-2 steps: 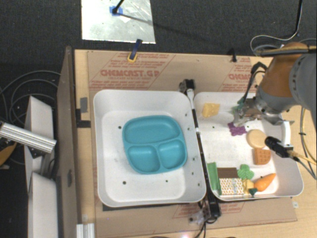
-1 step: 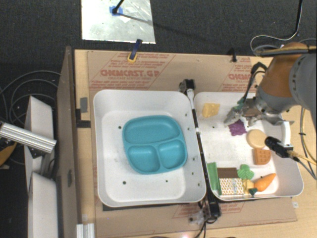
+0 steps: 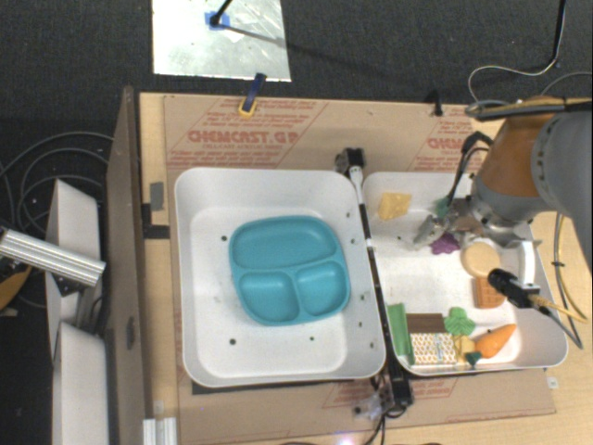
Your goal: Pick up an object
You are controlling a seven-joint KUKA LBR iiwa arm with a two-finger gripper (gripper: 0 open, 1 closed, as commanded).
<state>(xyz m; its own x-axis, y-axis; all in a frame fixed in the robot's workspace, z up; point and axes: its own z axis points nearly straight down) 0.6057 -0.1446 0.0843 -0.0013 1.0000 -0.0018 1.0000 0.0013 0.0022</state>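
My gripper [image 3: 434, 228] hangs low in the right bin [image 3: 547, 346], near its upper middle. A small purple object [image 3: 446, 245] lies right under and beside it; whether they touch is unclear. A pale yellow wedge [image 3: 394, 205] sits to the gripper's left near the bin's back wall. A round tan piece [image 3: 479, 260] and an orange-brown waffle-like piece [image 3: 486, 292] lie just to its right and below, partly under the arm's wrist [image 3: 505, 170].
Along the right bin's front lie a carrot [image 3: 494, 339], a green leafy piece [image 3: 457, 321], a brown bar [image 3: 424, 323], a green strip [image 3: 398, 332] and a patterned box [image 3: 433, 349]. The left bin [image 3: 199, 341] holds a teal divided plate [image 3: 289, 267]. Cables hang at the right.
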